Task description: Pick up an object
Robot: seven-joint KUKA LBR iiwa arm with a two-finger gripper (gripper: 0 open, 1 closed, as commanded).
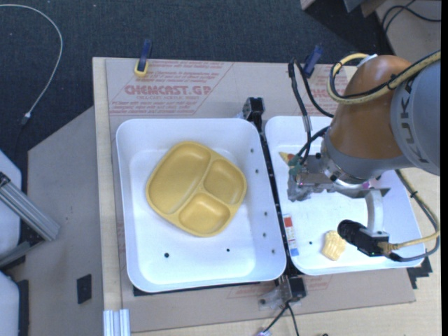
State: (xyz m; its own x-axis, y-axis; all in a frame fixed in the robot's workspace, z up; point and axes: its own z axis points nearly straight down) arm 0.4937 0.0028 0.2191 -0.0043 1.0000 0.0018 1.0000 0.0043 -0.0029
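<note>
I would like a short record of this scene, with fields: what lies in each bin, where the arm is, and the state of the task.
left bin: one yellow divided plate, with three compartments, lying flat near the middle
right bin: a small yellow object near the front edge; a thin red and blue item by the left wall
arm: reaches in from the right, over the right bin
gripper: low over the right bin, apart from the small yellow object
task state: no object seen held between the fingers
</note>
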